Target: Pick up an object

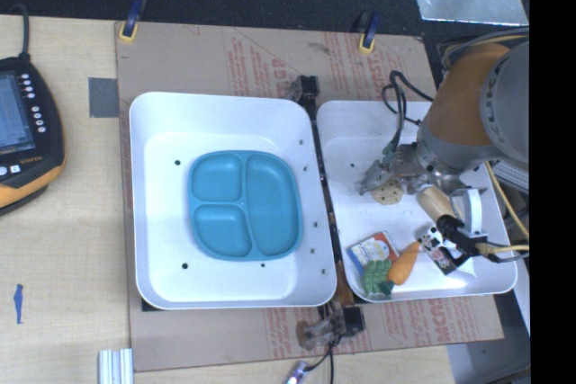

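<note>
My gripper (382, 176) hangs low in the middle of the right bin (346, 132), at the end of the grey arm with its orange band (470, 76). A small tan, speckled, round item (390, 193) lies directly under it, touching or nearly touching the gripper. To its right rests a tan roll-shaped piece (437, 202). Along the bin's front lie an orange carrot (406, 263), a green broccoli-like piece (378, 277) and a small colourful packet (371, 247). I see nothing lifted off the bin floor.
The left bin (153, 130) holds a blue divided plate (244, 203). A white ring-like item (472, 211) and a black-and-white object (445, 247) lie at the right bin's right side. A handheld pendant (22, 130) lies on the bench at far left.
</note>
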You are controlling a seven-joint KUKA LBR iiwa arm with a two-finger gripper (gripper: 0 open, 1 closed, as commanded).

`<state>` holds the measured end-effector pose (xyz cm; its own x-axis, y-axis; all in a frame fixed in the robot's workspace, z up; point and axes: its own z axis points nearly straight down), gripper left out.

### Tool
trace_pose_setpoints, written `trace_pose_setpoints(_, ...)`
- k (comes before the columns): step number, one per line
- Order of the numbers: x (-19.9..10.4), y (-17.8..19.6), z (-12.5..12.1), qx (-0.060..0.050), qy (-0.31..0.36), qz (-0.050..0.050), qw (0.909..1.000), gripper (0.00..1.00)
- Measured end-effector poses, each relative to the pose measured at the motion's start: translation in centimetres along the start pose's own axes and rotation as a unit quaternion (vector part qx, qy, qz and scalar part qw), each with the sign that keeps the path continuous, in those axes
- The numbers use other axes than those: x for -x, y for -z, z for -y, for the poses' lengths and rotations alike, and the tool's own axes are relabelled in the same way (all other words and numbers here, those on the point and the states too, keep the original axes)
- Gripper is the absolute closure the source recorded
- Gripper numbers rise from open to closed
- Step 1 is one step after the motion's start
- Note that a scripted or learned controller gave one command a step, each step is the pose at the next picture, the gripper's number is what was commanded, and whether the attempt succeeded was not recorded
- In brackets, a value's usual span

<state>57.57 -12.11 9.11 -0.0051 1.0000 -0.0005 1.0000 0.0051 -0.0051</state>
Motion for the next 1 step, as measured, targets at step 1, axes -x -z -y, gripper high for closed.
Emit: trace_pose_setpoints(1, 0.13, 1.26, -0.14, 0.001, 0.001, 0.0, 1.0, 1.0)
